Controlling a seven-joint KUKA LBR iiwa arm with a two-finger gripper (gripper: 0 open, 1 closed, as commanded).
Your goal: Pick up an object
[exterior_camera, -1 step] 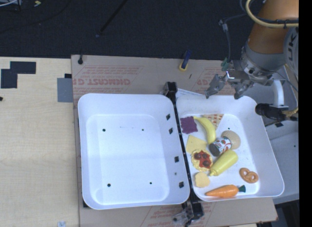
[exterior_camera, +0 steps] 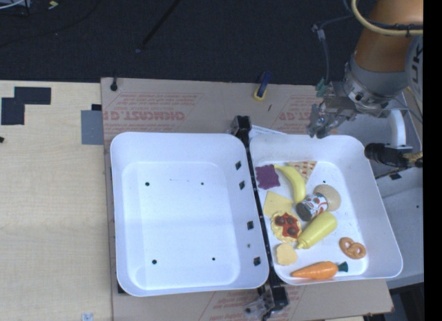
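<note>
The right bin (exterior_camera: pixel 376 195) holds several toy foods: a yellow banana (exterior_camera: pixel 293 181), a purple piece (exterior_camera: pixel 267 175), a pizza slice (exterior_camera: pixel 306 168), a yellow cheese wedge (exterior_camera: pixel 277 204), a small can (exterior_camera: pixel 312 207), a yellow squeeze bottle (exterior_camera: pixel 318 230), a pretzel (exterior_camera: pixel 352 248), a carrot (exterior_camera: pixel 318 270) and a pale cracker (exterior_camera: pixel 286 253). My gripper (exterior_camera: pixel 323 125) hangs above the back rim of the right bin, apart from all of them, with nothing seen between its fingers.
The left bin (exterior_camera: pixel 124 202) sits beside the right one, joined by a black hinge strip (exterior_camera: pixel 252 202). Both rest on a cardboard sheet (exterior_camera: pixel 173 109). A blue and yellow clip (exterior_camera: pixel 262 86) stands at the sheet's back edge. A wooden bench top (exterior_camera: pixel 48 195) lies to the left.
</note>
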